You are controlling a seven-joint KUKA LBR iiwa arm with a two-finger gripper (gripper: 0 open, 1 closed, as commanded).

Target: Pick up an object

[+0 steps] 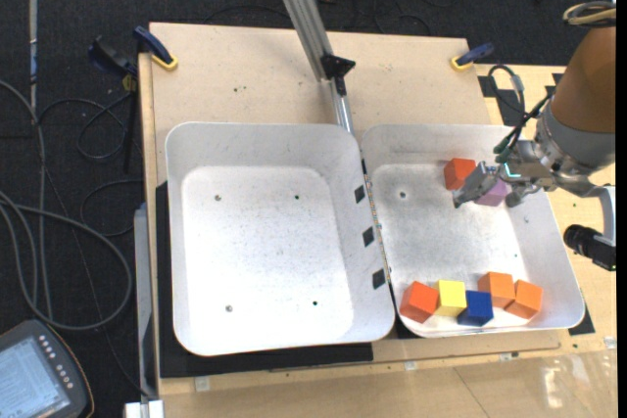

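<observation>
My gripper [482, 185] hangs low over the upper right part of the right bin [558, 255], reaching in from the right. A purple block [496, 195] lies right against it, partly hidden by the gripper body. Just to its upper left sits an orange-red block [458, 172], close to the gripper tip. Along the right bin's front wall lies a row of blocks: an orange one [420, 300], a yellow one [452, 295], a blue one [478, 307] and two more orange ones [500, 286] [528, 298].
The left bin [176, 210] stands beside the right one, with a dark clipped seam between them. A metal pole [299, 0] slants down to the bench's back edge. Clamps sit at the back corners. Cables lie on the floor at left.
</observation>
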